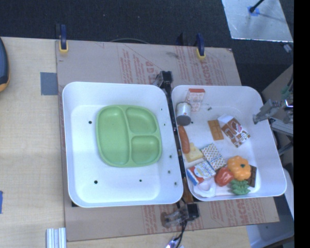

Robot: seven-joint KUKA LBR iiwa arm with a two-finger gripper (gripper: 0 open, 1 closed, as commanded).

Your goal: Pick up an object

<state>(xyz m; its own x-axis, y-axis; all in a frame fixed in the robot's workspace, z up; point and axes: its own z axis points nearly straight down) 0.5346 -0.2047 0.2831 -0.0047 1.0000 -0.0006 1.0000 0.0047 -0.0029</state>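
Standing at the right edge, the gripper (263, 113) sits just over the right bin's (263, 98) rim — nothing seen between its fingers; how far apart they are I cannot tell.
Right bin holds a metal can (183, 112), carrot (184, 139), orange pepper (238, 168), red pepper (223, 177) and patterned packets (213, 156); left bin (77, 154) holds a green divided plate (128, 135) — well apart from the gripper.

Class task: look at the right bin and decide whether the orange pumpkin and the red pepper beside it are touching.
Touching. In the camera view the orange pumpkin sits directly against the red pepper, their edges meeting with no white bin floor between them, near the right bin's front corner.
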